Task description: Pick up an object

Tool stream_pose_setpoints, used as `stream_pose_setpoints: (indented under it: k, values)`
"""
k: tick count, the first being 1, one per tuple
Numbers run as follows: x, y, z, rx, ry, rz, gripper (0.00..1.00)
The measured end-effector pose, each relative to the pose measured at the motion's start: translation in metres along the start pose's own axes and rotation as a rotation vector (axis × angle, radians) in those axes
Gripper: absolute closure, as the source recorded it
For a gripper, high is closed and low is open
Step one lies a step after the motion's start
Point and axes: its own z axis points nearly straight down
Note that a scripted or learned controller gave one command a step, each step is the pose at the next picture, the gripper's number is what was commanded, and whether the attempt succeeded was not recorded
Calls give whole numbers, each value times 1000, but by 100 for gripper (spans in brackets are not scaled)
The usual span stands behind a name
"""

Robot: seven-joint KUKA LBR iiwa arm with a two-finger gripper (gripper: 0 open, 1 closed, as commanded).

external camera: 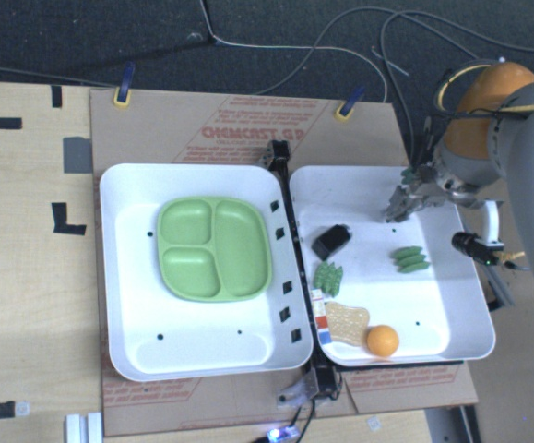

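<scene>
Hovering over right bin [451, 335], far side — gripper [401, 209]; grip state cannot tell. Five items below, none held: one black block [331, 241], two green pieces [410, 259] [328, 278], one cracker [346, 322], one orange [383, 341]. Left bin [119, 275] — one green divided plate [215, 249]

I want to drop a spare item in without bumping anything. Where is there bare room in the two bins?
Free: the left bin's floor below the green divided plate, and the right bin's middle between the pea pods and orange. Crowded: along the divider, around the black object, green toy and cracker.
</scene>
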Motion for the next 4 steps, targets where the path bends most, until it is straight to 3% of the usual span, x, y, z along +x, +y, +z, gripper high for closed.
stream_pose_setpoints:
  k: [3, 4]
  values:
    - [8, 5, -178, -1, 3, 3, 100]
    - [62, 8, -171, 6, 6, -1, 100]
